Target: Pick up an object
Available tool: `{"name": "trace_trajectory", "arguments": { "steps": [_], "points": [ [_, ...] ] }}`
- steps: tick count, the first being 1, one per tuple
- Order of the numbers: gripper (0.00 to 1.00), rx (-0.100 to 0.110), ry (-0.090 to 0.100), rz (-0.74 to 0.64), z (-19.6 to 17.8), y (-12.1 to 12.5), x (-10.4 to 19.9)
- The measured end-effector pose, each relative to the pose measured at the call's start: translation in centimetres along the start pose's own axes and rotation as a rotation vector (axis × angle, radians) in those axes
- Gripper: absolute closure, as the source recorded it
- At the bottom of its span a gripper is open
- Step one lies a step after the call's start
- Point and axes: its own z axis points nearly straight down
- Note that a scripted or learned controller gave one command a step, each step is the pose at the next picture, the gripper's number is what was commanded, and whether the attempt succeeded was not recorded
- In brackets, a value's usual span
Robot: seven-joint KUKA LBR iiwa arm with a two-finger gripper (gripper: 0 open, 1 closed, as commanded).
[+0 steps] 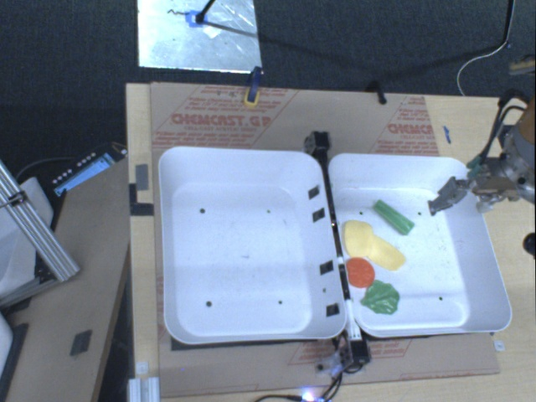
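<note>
1. Camera view, looking down on the bench [142, 249]: I see two white bins side by side on a cardboard sheet [226, 111] with red print.
2. Left bin [180, 224]: bare white floor with a few small dark dots.
3. Right bin [481, 283]: all four objects sit in its left half, close to the divider between the bins.
4. Green cylinder [393, 217]: farthest of the four, lying tilted, just beyond the yellow piece and apart from it.
5. Yellow piece [372, 244]: flat blob shape, middle of the cluster, long axis running toward near-right.
6. Red disc [360, 271]: touching or overlapping the yellow piece's near-left edge, right by the divider.
7. Green leafy piece [380, 297]: nearest of the four, just beside the red disc on its near side.
8. Arm [511, 174] comes in from the right over the right bin's far-right corner.
9. Gripper [442, 198]: hangs over the right bin, right of the green cylinder, with a clear gap to it. I see one dark finger tip pointing left; I can't tell how wide it's open. Nothing visible in it.
10. Far side: a shiny metal plate [199, 23] on dark carpet, and a yellow-and-blue clip [252, 90] at the cardboard's far edge.
11. Left edge: an aluminium rail [38, 237] and a blue-striped device [84, 172].
</note>
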Motion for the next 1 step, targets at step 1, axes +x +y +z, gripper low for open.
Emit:
{"name": "trace_trajectory", "arguments": {
  "steps": [1],
  "points": [
    [0.00,0.014,0.007,-0.006,11.76,-5.37,7.21]
  ]
}}
